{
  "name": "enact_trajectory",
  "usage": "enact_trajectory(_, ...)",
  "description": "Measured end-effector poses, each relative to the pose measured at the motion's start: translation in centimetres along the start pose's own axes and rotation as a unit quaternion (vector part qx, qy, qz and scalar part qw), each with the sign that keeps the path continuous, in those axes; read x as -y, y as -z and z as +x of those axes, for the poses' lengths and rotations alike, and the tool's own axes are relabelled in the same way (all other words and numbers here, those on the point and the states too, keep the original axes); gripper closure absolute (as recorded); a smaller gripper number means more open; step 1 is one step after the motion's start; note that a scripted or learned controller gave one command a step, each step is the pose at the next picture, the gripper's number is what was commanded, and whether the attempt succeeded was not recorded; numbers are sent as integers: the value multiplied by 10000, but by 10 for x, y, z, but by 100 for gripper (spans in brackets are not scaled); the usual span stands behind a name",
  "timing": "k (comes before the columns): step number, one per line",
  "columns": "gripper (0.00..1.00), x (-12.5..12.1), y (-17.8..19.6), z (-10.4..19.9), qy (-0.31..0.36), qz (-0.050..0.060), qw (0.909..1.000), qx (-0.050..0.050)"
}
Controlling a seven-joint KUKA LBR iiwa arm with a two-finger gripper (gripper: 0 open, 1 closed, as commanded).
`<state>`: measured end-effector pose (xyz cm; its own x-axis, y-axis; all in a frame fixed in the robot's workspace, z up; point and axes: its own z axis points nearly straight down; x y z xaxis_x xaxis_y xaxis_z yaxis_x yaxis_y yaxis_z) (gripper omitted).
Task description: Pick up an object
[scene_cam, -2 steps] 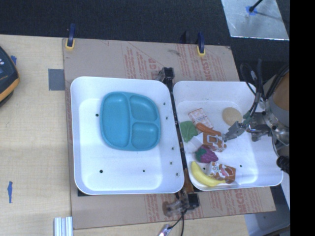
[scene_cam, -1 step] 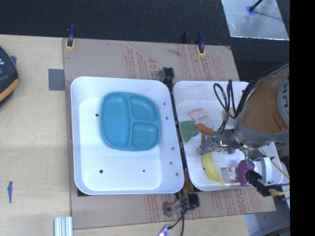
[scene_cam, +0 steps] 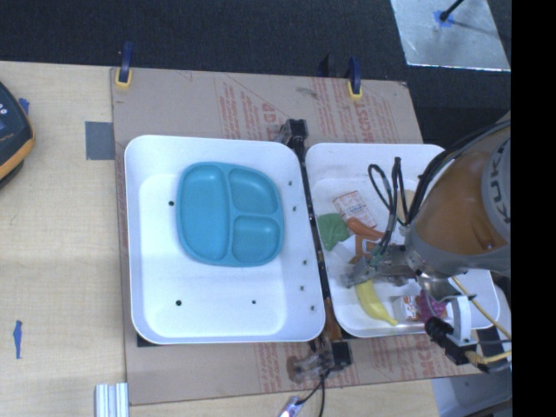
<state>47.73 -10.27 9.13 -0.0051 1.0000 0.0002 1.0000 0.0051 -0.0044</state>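
Note:
The right white bin point(scene_cam: 334, 315) holds several small items: a yellow banana-shaped piece point(scene_cam: 373, 304), a green piece point(scene_cam: 331, 230), an orange carrot-like piece point(scene_cam: 362, 228), a small white and red packet point(scene_cam: 352, 206) and a pink and white wrapper point(scene_cam: 415, 306). My gripper point(scene_cam: 360, 270) reaches in from the right and hangs low over the middle of this bin, just above the banana piece and to the right of the green piece. The grey and orange arm point(scene_cam: 460, 211) covers the right side of the bin.
The left white bin point(scene_cam: 143, 259) holds a blue divided plate point(scene_cam: 230, 213). Both bins rest on a cardboard sheet point(scene_cam: 217, 89) clamped at the back. A yellow and black device point(scene_cam: 13, 137) lies at the far left of the bench. Black cables point(scene_cam: 387, 185) loop over the right bin.

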Motion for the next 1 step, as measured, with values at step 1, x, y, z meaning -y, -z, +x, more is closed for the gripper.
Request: enact_trajectory(1,0,2,0,2,-5,7,10000,-6)
